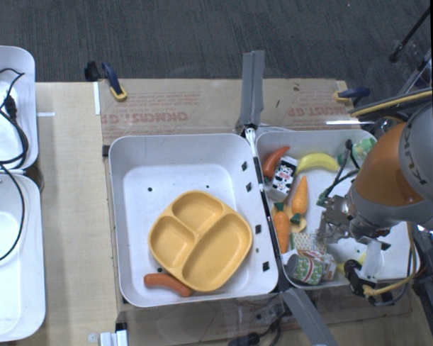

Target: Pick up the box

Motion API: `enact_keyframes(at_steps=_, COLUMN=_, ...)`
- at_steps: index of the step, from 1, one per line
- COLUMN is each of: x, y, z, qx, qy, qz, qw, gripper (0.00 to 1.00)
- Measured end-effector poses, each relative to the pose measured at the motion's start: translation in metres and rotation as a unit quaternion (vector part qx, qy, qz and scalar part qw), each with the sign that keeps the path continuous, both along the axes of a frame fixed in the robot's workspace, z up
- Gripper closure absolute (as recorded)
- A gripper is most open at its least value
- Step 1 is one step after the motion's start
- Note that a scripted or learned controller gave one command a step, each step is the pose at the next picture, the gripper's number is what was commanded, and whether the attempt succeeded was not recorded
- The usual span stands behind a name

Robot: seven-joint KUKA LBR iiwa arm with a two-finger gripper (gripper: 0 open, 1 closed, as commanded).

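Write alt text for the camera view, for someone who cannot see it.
A grey and orange robot arm reaches from the right over the right bin, its claw low among toy food: a banana, carrots, a can and a small cow-print box. The left bin holds a yellow divided plate and a sausage.

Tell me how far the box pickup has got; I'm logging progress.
Done: the arm has reached over the right bin. In hand: the tool sits low among the toy food. Left: the box lies beside the carrot, not lifted.
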State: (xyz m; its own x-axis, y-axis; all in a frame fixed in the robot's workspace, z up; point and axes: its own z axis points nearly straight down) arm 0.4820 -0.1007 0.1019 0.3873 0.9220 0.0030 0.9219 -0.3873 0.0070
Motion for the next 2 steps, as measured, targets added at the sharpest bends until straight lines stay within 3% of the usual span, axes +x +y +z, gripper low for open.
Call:
enact_keyframes(at_steps=1, x=-0.001, y=0.0, z=-0.001, qx=0.0001, qy=0.001, qz=0.0, qw=1.0, gripper=0.0)
enact_keyframes(at_steps=2, x=0.034, y=-0.031, z=-0.013, qx=-0.0003, qy=0.007, qz=0.007, qw=1.0, gripper=0.0)
